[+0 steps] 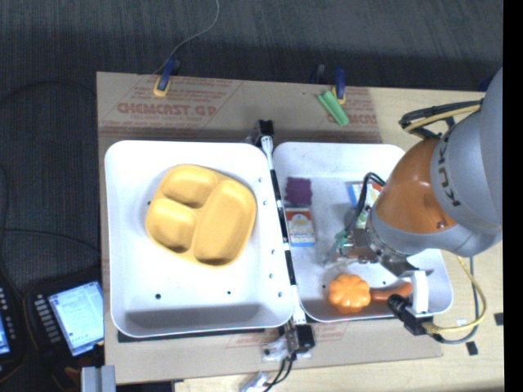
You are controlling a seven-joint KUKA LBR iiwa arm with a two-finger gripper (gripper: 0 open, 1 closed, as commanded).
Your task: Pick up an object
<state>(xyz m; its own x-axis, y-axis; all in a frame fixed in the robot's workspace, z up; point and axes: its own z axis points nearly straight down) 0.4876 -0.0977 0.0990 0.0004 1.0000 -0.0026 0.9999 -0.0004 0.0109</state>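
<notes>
Pumpkin (350, 293) just below pincer (353, 247).

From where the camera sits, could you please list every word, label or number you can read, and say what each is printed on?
"CHEMCAST GP", red print on the brown board behind the left bin.
"KU", the start of larger lettering on the grey arm; the rest is cut off.
Small box in the right bin: print too small to read.
Lit screen at lower left: too blurred to read.

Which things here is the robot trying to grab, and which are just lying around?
For the job, in the right bin:
orange pumpkin
purple block
small card box
the arm

Just lying around:
yellow tray in the left bin
green clip
blue clip
</notes>
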